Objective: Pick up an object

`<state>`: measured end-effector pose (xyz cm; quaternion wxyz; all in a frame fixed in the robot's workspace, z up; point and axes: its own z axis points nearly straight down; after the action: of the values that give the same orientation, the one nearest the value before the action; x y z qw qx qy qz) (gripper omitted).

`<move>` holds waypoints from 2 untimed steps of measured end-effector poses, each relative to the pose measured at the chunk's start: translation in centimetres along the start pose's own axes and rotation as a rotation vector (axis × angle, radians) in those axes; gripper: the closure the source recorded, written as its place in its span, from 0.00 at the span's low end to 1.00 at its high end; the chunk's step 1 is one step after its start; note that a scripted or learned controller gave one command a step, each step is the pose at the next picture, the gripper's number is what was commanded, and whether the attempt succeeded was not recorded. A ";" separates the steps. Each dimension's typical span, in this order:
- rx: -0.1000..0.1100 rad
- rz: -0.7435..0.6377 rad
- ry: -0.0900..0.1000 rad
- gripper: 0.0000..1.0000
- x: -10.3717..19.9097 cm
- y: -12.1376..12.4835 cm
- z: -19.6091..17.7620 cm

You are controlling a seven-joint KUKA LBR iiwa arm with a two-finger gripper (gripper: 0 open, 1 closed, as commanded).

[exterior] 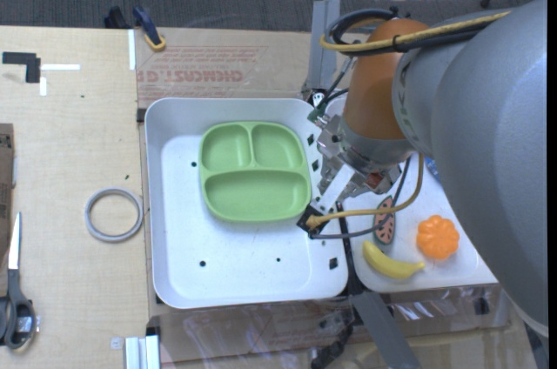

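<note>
Green plate (255, 172), 3 compartments, lies flat in the left bin (174, 271), upper middle of its floor, nothing on it. Its right edge sits right beside the gripper (324, 189), which hangs over the seam between the 2 bins, at the left bin's right wall. So the plate lies directly left of the gripper in this view, close, possibly touching at its lower-right corner; too small to tell. The plate is roughly square with rounded corners, slightly wider than deep, with no strong long axis, so the rim on the gripper side is the likely place to grab. Only 1 arm here, reaching in from the right.

Gripper state: cannot tell, since the wrist and cabling cover the tips from this angle. Nothing is seen between them.

Other candidates lie in the right bin (470, 271): a banana (392, 263) below and right of the gripper, long axis running left to right with a slight tilt; an orange pumpkin-shaped toy (437, 238) further right; a small watermelon slice (384, 226) just beside the banana's upper end.

Judgement: the plate rim is nearest, but the flat plate is hard to pinch; the banana looks easier.

Outside the bins on the bench: a grey ring (114, 214) and scissors (16, 306), well apart from the gripper.
</note>
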<state>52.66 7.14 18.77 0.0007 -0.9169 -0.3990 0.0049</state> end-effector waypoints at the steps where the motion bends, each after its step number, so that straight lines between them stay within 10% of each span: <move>1: -0.003 -0.347 0.002 1.00 -7.1 6.1 -5.3; 2: -0.001 -0.432 0.001 1.00 -6.5 -0.7 -1.8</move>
<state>47.75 2.86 20.60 0.0018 -0.8102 -0.5861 0.0040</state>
